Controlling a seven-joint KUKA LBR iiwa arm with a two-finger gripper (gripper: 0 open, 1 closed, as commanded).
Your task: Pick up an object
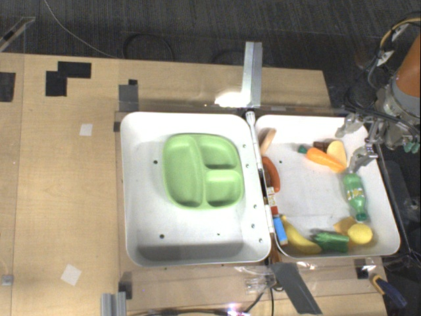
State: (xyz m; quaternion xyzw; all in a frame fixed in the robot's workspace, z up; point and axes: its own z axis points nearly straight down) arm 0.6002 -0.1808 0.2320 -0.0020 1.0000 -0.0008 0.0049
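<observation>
A pale green tray point(200, 170) lies in the white left bin point(141, 196); the right bin point(309, 193) has an orange carrot point(325, 158), green bottle point(354, 195) and yellow banana point(298, 237).

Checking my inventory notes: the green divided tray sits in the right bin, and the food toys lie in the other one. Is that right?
Not quite. The camera view shows the green divided tray in the left bin; the food toys, like the carrot, lie in the right bin.

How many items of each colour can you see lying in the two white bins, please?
Green: 3 (divided tray, bottle, pepper)
Yellow: 2 (banana, lemon)
Orange: 2 (carrot, slice)
Red: 1 (sausage)
Blue: 1 (marker)
Total: 9
</observation>
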